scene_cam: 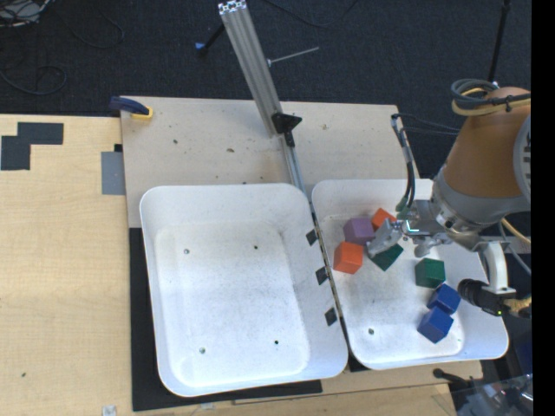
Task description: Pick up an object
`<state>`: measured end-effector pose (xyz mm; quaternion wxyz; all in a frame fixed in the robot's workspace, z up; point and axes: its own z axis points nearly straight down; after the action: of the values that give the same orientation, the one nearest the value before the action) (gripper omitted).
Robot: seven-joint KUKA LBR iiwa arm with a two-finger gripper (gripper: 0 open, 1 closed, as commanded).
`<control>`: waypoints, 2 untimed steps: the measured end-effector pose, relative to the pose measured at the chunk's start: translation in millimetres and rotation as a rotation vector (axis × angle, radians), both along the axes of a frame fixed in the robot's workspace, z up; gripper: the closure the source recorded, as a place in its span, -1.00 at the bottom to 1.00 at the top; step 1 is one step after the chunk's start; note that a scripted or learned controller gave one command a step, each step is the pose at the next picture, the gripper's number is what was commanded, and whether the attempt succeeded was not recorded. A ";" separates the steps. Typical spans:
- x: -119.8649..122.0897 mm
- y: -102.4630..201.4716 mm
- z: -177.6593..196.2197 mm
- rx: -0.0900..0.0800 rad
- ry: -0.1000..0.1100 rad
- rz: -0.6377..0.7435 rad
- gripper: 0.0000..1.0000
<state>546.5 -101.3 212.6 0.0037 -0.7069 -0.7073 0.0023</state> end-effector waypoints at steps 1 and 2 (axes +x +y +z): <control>0.7 -1.7 2.2 -0.001 -0.005 -0.004 -1.00; 4.5 4.5 -44.9 0.000 0.000 -0.004 -1.00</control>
<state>551.0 -96.8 167.7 0.0036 -0.7084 -0.7058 0.0025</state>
